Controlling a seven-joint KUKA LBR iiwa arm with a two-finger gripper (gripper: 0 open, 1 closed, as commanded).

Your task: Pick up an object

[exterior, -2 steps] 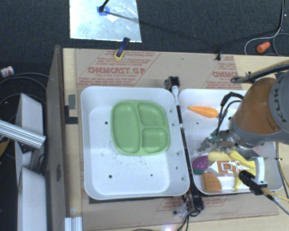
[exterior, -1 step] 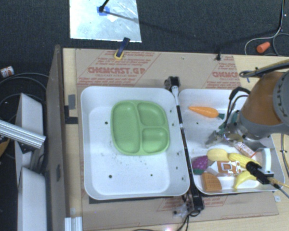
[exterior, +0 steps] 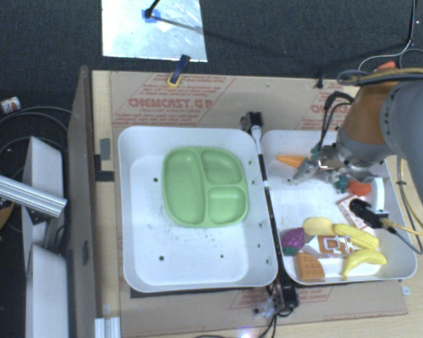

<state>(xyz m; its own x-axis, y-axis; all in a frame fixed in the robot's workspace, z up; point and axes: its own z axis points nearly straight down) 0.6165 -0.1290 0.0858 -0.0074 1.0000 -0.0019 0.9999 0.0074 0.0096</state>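
A: Left bin point(exterior: 137, 210)?
B: Carries green divided plate point(exterior: 203, 187), centred.
A: Right bin point(exterior: 403, 263)?
B: Holds bananas point(exterior: 358, 248) at 5 o'clock, carrot point(exterior: 291, 160) at 10 o'clock.
A: Tool point(exterior: 304, 170)?
B: Just beside carrot, at its 4 o'clock. Fingers spread apart, grasping nothing.

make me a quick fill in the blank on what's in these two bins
The green divided plate lies in the ____ bin of the view.
The orange carrot lies in the right bin, just to the ____ of the tool in the view.
The yellow bananas lie near the ____ edge of the right bin.
The arm wears an ____ band above its wrist.

Missing words: left; left; front; orange
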